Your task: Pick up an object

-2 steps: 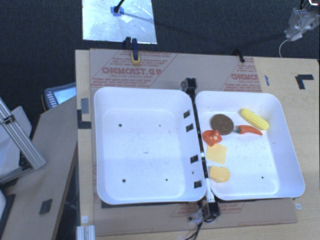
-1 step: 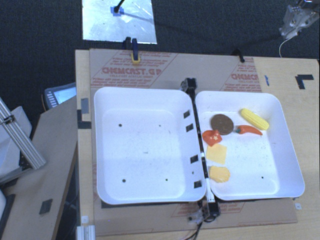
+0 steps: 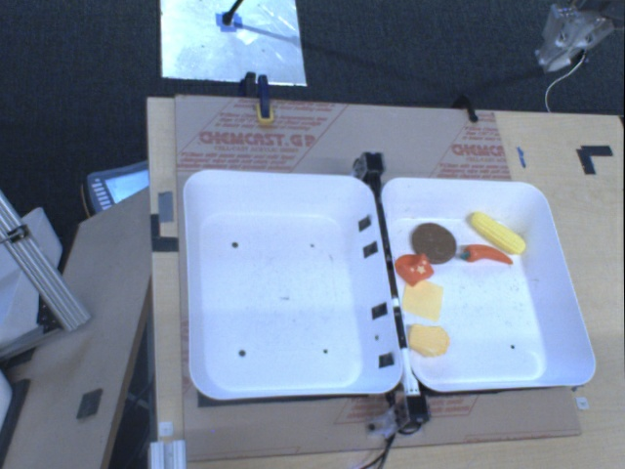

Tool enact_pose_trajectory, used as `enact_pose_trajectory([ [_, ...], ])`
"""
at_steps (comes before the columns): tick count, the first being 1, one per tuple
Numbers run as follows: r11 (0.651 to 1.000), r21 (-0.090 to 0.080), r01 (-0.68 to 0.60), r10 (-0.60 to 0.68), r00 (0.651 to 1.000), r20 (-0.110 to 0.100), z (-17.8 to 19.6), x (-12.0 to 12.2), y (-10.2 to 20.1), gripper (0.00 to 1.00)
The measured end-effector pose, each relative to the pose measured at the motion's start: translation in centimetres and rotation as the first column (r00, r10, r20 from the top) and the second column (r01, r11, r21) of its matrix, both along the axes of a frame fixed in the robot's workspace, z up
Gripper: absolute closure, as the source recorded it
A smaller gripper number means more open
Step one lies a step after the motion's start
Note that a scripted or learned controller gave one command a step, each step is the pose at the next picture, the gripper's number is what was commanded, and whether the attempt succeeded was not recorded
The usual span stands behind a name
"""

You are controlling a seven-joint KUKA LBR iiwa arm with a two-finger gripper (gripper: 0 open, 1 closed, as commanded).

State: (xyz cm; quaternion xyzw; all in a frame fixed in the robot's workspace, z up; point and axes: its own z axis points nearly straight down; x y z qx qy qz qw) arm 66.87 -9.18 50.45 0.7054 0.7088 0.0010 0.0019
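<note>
Arm (image 3: 571,29): a pale grey part of it shows at the far upper right corner, high off the counter (image 3: 586,262) and well apart from both bins. A thin cable hangs down from it. It is too small and blurred to show whether the jaws are released or clenched; nothing can be seen held there.

Bins: two, white and shallow, touching along their inner edges. The left bin (image 3: 283,189) and right bin (image 3: 547,291) sit on a brown printed sheet (image 3: 264,135) laid over the counter.

Contents of the right bin: six items, one of each, all in its left and upper part.
- One brown round disc (image 3: 434,242), near the top.
- One yellow corn cob (image 3: 497,233), lying aslant just right of the disc.
- One orange-red chilli (image 3: 485,255), below the cob, its stalk end at the disc's edge.
- One red piece (image 3: 414,269), just below-left of the disc.
- One pale yellow flat square (image 3: 424,301), directly under the red piece.
- One orange-yellow lump (image 3: 428,340), nearest the front, just beneath the square.

Beyond the counter: one shiny silver sheet (image 3: 232,27) on the dark floor.
</note>
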Motion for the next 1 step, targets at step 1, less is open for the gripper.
enact_pose_trajectory([
  [1, 1.0, 0.001, -0.001, 0.001, 1.0, -0.001, -0.4, 0.01, 1.93, 1.0],
])
